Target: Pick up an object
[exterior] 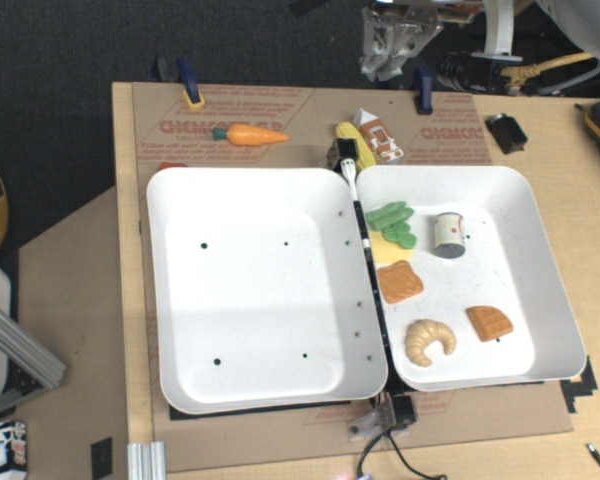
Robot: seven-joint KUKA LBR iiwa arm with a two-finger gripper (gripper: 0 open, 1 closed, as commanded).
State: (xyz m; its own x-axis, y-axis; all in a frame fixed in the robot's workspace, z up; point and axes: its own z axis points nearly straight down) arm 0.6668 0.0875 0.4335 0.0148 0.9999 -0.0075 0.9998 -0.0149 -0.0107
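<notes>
Since no item is taken yet, the croissant [431, 339] in the right bin [540, 268] looks light, stiff, curved; grip across its middle. Beside it: can [448, 235], toast [400, 282]. End effector [395, 48] hangs above the surface's far edge; state unclear.

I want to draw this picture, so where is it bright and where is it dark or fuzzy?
In the camera view, the left bin is brightest across its lower half, nearly washed out, with a greyer shade over its upper part; the croissant casts only a soft shadow; the floor at top left is dark; the gripper at the top looks a bit blurry.
</notes>
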